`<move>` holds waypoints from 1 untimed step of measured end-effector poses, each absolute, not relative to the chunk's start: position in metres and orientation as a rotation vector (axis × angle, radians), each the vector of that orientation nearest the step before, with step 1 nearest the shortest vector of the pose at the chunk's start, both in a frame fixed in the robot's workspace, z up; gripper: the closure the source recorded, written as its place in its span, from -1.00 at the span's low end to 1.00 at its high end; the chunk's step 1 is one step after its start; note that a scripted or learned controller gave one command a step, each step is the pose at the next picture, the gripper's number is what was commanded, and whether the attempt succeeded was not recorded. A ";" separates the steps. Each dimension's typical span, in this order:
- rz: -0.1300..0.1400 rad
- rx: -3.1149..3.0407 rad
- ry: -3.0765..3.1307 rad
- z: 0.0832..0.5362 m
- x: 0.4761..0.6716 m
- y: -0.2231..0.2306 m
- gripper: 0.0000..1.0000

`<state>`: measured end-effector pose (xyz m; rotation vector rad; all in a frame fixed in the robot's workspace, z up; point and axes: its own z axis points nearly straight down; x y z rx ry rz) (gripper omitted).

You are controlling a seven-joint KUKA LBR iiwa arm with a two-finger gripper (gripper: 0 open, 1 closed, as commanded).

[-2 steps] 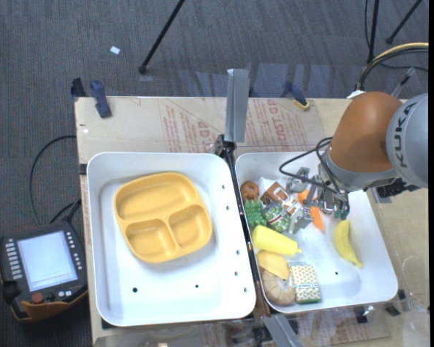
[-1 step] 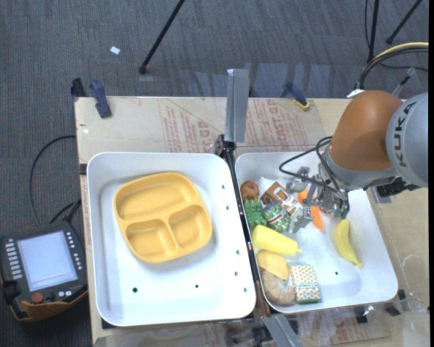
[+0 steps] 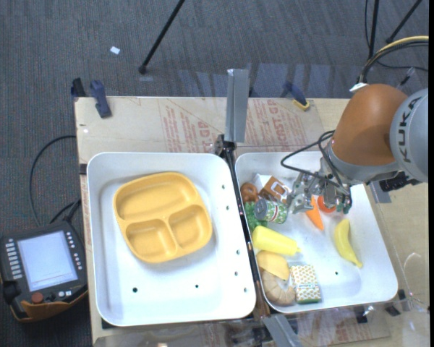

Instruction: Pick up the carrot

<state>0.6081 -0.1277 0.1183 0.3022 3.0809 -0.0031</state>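
Observation:
The carrot (image 3: 316,216) is a small orange wedge lying in the right bin (image 3: 376,273), just left of a yellow banana (image 3: 345,241). My gripper (image 3: 319,197) hangs directly over the carrot's upper end, with the metal fingers pointing down around it. The arm's orange band (image 3: 367,125) sits above and to the right. The carrot's top part is hidden behind the gripper.
The right bin also holds a green can (image 3: 269,212), a brown snack packet (image 3: 273,189), a corn cob (image 3: 275,241), cheese (image 3: 273,264), bread (image 3: 278,288) and a small box (image 3: 305,283). In the left bin (image 3: 108,288) lies a yellow divided tray (image 3: 163,216).

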 end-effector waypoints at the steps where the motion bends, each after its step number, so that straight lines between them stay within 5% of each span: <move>1: 0.003 -0.235 3.134 0.087 0.558 -0.131 1.00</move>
